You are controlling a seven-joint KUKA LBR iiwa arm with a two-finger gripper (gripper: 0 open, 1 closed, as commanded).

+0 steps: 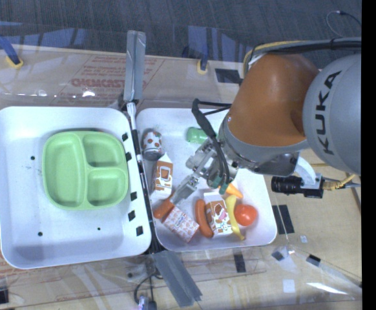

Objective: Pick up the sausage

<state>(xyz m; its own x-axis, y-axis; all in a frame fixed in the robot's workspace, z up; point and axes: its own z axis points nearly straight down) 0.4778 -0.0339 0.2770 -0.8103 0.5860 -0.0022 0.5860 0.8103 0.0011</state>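
Observation:
The sausage (203,219), a short red-orange link, lies near the front of the right bin (260,237). It sits between a patterned box (180,224) and a small carton (219,216). My gripper (189,178) hangs over the middle of that bin, up and to the left of the sausage and apart from it. Its fingers point down-left toward a white drink carton (163,175). The gripper is open with nothing between its fingers. The arm's orange band (272,102) covers the back right of the bin.
A can (152,143) and a green item (196,134) sit at the bin's back. A second reddish piece (163,208), a tomato (245,215) and yellow and orange items (232,197) crowd the front. The left bin (13,237) holds a green divided plate (84,168).

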